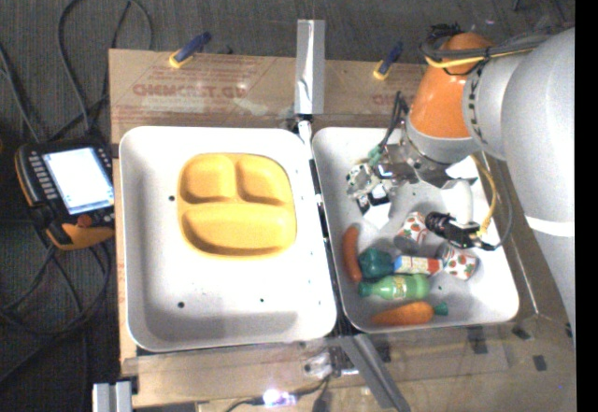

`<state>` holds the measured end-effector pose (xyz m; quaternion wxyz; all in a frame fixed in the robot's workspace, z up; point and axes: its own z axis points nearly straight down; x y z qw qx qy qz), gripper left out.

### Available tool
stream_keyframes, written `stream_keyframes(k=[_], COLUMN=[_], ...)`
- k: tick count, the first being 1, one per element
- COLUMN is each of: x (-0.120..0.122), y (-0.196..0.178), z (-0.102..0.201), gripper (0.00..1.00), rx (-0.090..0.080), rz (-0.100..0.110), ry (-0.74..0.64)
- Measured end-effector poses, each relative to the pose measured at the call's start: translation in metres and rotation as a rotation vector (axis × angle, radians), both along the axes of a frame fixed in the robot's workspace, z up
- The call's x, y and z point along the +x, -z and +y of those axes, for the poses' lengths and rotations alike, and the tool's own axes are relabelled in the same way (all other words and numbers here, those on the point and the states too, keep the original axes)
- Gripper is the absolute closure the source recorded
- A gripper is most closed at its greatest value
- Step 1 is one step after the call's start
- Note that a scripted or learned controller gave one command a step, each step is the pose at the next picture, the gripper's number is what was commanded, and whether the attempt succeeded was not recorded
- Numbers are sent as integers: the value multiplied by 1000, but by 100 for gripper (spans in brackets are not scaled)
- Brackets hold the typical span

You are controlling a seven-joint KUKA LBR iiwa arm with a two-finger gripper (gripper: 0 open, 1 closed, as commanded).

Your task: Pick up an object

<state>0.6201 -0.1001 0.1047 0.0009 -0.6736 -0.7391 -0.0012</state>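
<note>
Two bins [140,307], one yellow tray [238,205]

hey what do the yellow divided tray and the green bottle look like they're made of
The yellow tray looks like moulded plastic, with a matte finish: one even colour, soft rounded compartment edges. The green bottle in the right bin also looks plastic, slightly glossy, with a faint highlight; probably a toy, though the view leaves that open.
</note>
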Motion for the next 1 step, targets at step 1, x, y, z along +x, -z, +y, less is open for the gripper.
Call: stream_keyframes(k=[1], x=[2], y=[-78], z=[37], gripper=[100], rx=[-3], rz=[2], ry=[-14])
